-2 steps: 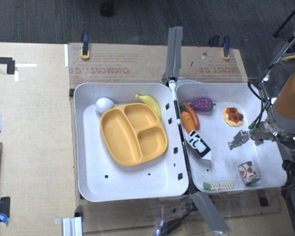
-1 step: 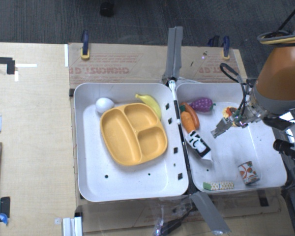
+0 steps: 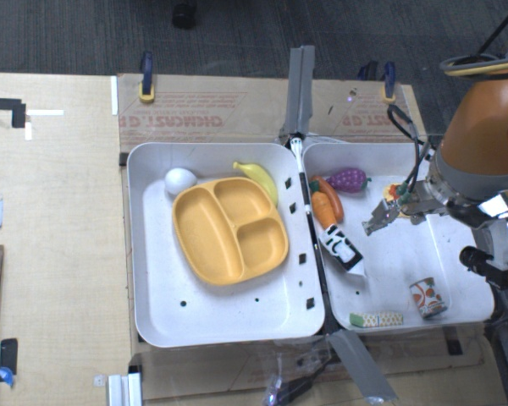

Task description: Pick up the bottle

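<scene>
Dark carpet lies beyond a pale wooden tabletop point(image 3: 51, 227) that carries two white bins side by side, with a cardboard sheet point(image 3: 212, 108) under their far edge. One landmark serves for all: the divider point(image 3: 309, 227) where the bins meet.

Left of the divider, in the left bin point(image 3: 152, 303), sits a yellow sectioned plate point(image 3: 230, 231), near the divider. A banana point(image 3: 258, 178) touches the plate's far rim, and a white ball point(image 3: 180, 178) sits farther left at the plate's far corner.

Right of the divider, in the right bin point(image 3: 406, 260), the bottle point(image 3: 340, 248), white with a black label, lies tilted just beside the divider. A carrot point(image 3: 324, 203) lies beyond it, also beside the divider, with purple grapes point(image 3: 347, 178) a little farther right. A small can point(image 3: 427, 298) stands well to the right, and a green strip point(image 3: 378, 319) lies at the near wall.

The claw point(image 3: 379, 220) hangs over the right bin, right of the bottle and apart from it, with nothing between its fingers; whether they are spread or pressed together I cannot tell.
</scene>
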